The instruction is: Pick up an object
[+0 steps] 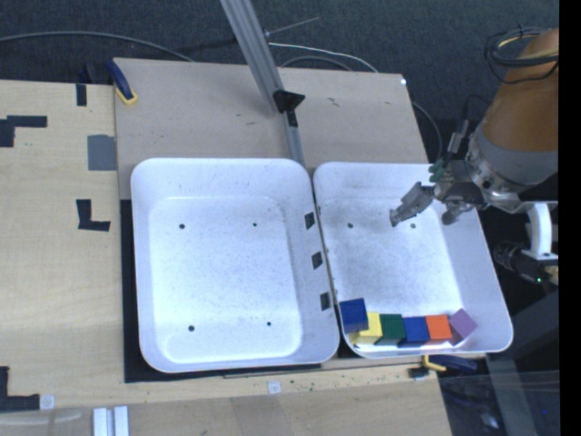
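Arm (pixel 522 107) reaches in from the right side of the counter (pixel 218 107), gripper (pixel 427 203) over the upper-right part of the right bin (pixel 399 175). One finger (pixel 406 209) juts toward the bin's middle, a second shows further right by the bin's right wall; jaws look spread, with no block between them, so nothing is grasped.

Pickable things all sit along the near edge of the right bin: blue block (pixel 353 313) on a yellow block (pixel 368 333), then green block (pixel 391 327), second blue block (pixel 416 329), orange block (pixel 438 327), and purple block (pixel 462 322) at the near-right corner. They touch each other in a tight row, pressed against the bin's near wall. Gripper is well apart from them, toward the far end of the same bin.

Risks, as judgement:
- Row packed tight, so there's no gap for fingers. A descent likely lands on top of a block or wedges two at once.
- Blocks hug the sloped near wall; a finger could hit the rim or wall and stop short.
- Stacked blue one may topple if nudged.
- A straight drop from the current spot closes on bare bin floor.
- Left bin (pixel 222 262) gives no target.
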{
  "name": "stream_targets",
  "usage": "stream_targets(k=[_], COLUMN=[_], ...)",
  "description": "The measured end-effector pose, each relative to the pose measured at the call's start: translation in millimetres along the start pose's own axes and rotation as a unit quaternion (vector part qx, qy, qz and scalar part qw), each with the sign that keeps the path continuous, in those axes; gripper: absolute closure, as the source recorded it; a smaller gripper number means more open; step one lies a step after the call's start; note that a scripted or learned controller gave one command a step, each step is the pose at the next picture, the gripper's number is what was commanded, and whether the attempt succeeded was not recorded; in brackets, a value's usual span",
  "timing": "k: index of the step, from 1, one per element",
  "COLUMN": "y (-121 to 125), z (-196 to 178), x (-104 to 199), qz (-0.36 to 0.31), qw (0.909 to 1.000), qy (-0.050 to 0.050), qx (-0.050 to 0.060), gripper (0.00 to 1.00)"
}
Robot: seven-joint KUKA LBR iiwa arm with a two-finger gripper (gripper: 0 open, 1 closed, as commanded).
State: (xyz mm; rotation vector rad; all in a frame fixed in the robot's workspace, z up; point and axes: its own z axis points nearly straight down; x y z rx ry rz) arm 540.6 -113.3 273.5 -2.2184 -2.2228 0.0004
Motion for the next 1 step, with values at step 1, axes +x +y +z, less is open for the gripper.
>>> stream_targets(k=[1], y=[70.7], z=[-141.7], x=[74.9], qz=[-0.003], qw=[1.0000], qy=[0.000], qx=[-0.005], gripper=[0.00])
